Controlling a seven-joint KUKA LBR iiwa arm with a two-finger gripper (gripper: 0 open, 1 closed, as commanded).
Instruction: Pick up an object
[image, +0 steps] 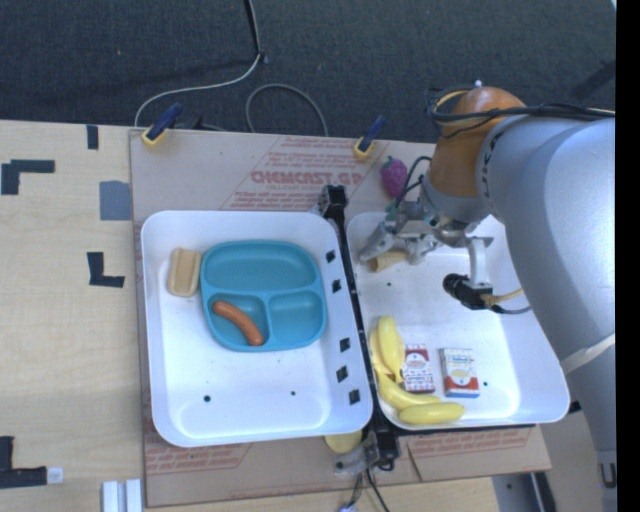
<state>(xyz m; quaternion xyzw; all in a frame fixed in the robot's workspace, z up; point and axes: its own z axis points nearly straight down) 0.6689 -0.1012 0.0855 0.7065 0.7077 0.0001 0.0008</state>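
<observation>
Gripper (392, 246): upper part of right bin (520, 385), fingers closed on a tan object (388, 259) (identity unclear).
Bananas (392, 372): lower left of right bin, beside two small cartons (437, 370).
Left bin (165, 400): blue tray (262, 293) holding a sausage (238, 322).

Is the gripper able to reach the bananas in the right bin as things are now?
Probably yes. The bananas lie uncovered at the near side of the right bin, with two small boxes beside them, not on them. The gripper is over that bin's far end.
</observation>
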